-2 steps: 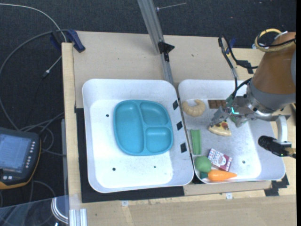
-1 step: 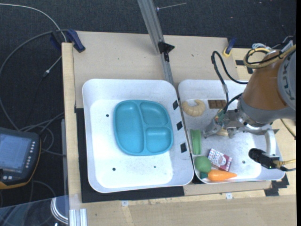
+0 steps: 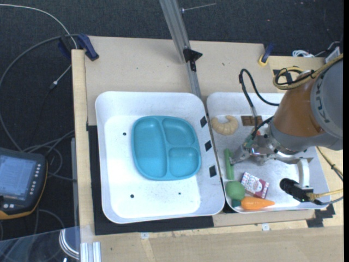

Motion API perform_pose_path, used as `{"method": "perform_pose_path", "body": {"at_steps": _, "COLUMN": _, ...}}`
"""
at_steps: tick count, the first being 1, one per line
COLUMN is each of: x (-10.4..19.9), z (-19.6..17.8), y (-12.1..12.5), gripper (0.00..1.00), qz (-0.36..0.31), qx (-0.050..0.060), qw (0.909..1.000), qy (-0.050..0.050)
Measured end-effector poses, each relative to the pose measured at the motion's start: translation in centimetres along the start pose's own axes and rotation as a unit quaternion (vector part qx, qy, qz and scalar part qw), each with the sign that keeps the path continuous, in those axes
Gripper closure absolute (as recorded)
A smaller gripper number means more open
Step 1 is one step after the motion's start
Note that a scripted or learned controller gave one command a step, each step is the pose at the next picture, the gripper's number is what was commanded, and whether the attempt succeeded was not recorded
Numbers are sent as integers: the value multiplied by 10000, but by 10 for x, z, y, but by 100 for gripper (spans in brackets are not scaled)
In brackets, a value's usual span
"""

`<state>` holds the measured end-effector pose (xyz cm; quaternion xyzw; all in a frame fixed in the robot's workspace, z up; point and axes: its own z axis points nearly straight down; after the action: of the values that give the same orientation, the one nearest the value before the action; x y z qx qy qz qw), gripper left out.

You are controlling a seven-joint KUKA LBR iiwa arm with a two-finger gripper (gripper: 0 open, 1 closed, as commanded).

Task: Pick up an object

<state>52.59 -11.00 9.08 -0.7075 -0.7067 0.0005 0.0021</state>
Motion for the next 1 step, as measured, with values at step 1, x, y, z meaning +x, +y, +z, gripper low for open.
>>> {"method": "perform_pose_path", "body": {"at_steps": 1, "x": 0, "z": -12, "y": 1, "gripper": 100, "qz": -7, "qx": -23, "qw": 10000, "qy": -3}}
